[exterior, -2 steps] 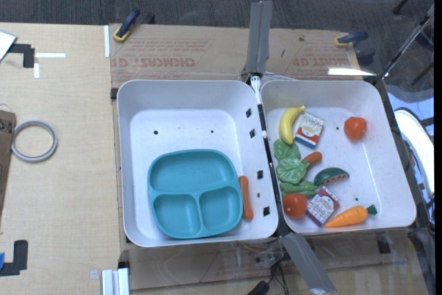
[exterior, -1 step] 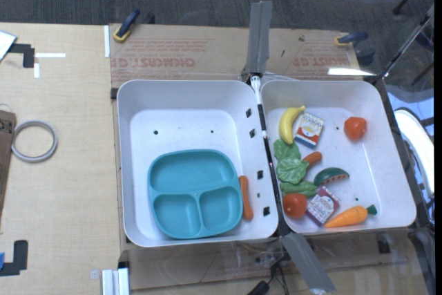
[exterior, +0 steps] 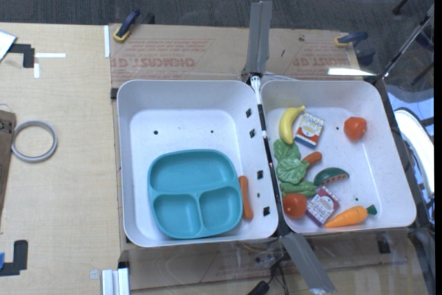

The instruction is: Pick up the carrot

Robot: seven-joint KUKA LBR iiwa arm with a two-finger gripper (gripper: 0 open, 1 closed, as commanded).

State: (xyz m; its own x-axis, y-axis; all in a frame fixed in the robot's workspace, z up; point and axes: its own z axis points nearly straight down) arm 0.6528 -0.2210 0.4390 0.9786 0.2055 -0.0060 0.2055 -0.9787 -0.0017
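The carrot (exterior: 349, 216) lies at the near edge of the right bin (exterior: 397, 148), beside a small box (exterior: 322, 206) and a tomato (exterior: 295, 204). Farther back sit lettuce (exterior: 289, 164), a banana (exterior: 289, 122) and an orange (exterior: 355, 128). The left bin (exterior: 131, 148) holds a teal plate (exterior: 194, 193) with a sausage (exterior: 245, 197) beside it.

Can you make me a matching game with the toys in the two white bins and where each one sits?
Things:
1. yellow plastic banana
2. orange toy carrot with green top
3. teal plastic divided plate
4. round red-orange toy tomato

Places:
A. left bin, near its front
B. right bin, front edge
C. right bin, back, beside the divider
D. right bin, back, toward the right wall

Pairs: 1-C, 2-B, 3-A, 4-D
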